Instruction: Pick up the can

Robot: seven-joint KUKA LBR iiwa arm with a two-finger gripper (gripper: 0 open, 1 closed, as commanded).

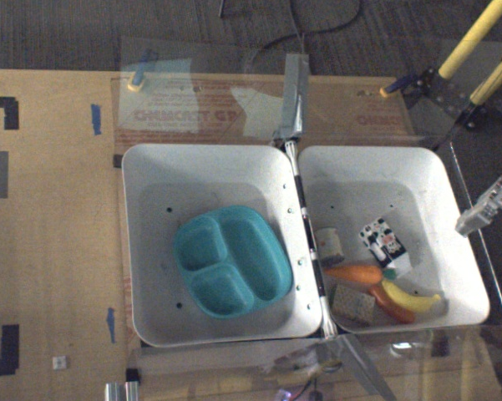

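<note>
My gripper [483, 208] shows as a pale grey, blurred shape at the right side of the camera view, over the outer right rim of the right-hand shallow white bin [426, 167]. Whether it is open or closed I cannot tell; it is too small and smeared here to make out. It is well apart from everything lying in the bin, and I can see no object in it.

The small greyish can [328, 243] sits on the floor of that right bin, close to its left wall, just beside the divider between the two bins. Just right of it lies a small box with a black-and-white pattern [382, 240]. Below the can is an orange carrot [356, 274], lying crosswise. Below the carrot is a beige, speckled block [353, 304], and to the right of that a yellow banana [410, 298] resting over a reddish-orange piece [390, 308] that I cannot identify.

The left-hand white bin [150, 182] holds a teal plastic plate with three compartments [230, 260], lying flat near its middle. Both bins rest on a tan wooden bench [50, 224].
</note>
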